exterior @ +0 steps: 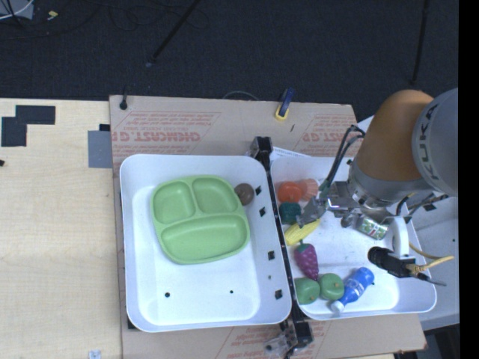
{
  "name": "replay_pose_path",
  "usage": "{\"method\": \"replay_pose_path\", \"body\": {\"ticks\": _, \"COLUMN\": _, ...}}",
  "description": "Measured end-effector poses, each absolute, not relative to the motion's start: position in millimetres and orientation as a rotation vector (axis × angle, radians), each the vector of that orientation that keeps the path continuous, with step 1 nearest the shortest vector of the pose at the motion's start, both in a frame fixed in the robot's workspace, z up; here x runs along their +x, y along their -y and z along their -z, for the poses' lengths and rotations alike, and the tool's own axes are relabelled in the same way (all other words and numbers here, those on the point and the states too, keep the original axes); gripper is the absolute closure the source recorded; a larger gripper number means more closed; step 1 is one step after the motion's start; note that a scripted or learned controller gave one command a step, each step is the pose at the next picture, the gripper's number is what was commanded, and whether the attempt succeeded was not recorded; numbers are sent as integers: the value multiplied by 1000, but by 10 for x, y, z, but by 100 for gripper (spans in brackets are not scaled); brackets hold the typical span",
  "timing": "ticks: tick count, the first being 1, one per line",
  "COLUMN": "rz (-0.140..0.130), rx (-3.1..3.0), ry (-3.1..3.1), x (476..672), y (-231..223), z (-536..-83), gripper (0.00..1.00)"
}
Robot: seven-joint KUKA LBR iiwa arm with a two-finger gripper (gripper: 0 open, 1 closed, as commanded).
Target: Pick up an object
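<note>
Nearest the camera, the blue bottle [355, 286] lies at 6 o'clock in the right bin [419, 299], beside two green apples [319, 287]. Purple grapes [307, 259] and a yellow banana [301, 233] lie toward 12 o'clock. Tool [318, 208] hovers above the banana; finger state cannot be determined. Green divided plate [200, 219] occupies the left bin [142, 275].

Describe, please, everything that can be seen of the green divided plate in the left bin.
The green divided plate is pale green and looks like smooth plastic. It has rounded corners and three compartments: two small ones along the far side and one wide one on the near side, all with nothing in them. It lies flat, slightly turned, on the floor of the left bin, in its far half. A small brown ball sits right by its far right corner; whether they touch cannot be told.
</note>
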State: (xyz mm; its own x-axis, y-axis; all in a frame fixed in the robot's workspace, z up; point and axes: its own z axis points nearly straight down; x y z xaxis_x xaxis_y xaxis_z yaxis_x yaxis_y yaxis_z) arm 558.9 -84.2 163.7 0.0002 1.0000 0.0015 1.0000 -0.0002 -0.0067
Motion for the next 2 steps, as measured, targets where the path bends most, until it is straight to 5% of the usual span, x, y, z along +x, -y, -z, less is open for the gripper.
{"method": "replay_pose_path", "body": {"ticks": 2, "rz": 23, "rx": -2225, "ry": 2224, "x": 5631, "y": 889, "z": -951, "gripper": 0}}
